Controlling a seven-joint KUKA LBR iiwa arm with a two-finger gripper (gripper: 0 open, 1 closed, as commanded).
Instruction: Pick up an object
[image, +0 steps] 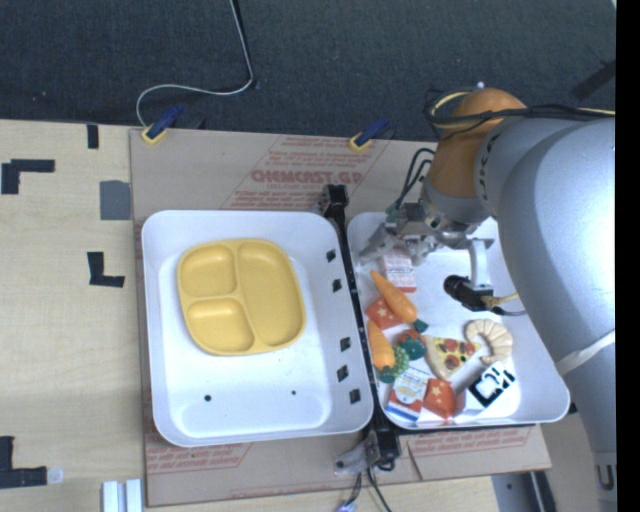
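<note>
Above the right bin, the tool beside a carrot

The grey arm ran off the picture at 3 o'clock, and its bulk covered the far right corner of the right bin. The claw sat under the wrist, its fingers too blurred and crowded to read. Print on the small carton at the bin's 12 o'clock was too small to tell. The worktop was cut off at 9 o'clock.
</note>
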